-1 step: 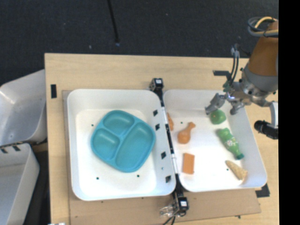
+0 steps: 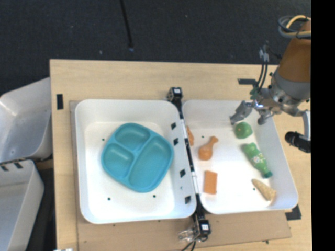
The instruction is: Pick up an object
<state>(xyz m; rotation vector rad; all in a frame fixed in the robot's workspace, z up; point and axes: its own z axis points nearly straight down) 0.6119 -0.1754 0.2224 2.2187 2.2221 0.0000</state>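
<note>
Green and round — a small apple-like toy [image 2: 242, 130] lies in the right bin [image 2: 230, 205] near its far wall, just under the gripper [image 2: 252, 113], whose spread fingers grasp nothing.

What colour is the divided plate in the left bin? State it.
Teal blue; the divided plate shows plainly in the camera view.

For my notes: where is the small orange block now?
The small orange block lies in the right white bin, near the divider, just below the orange drumstick-shaped toy.
</note>
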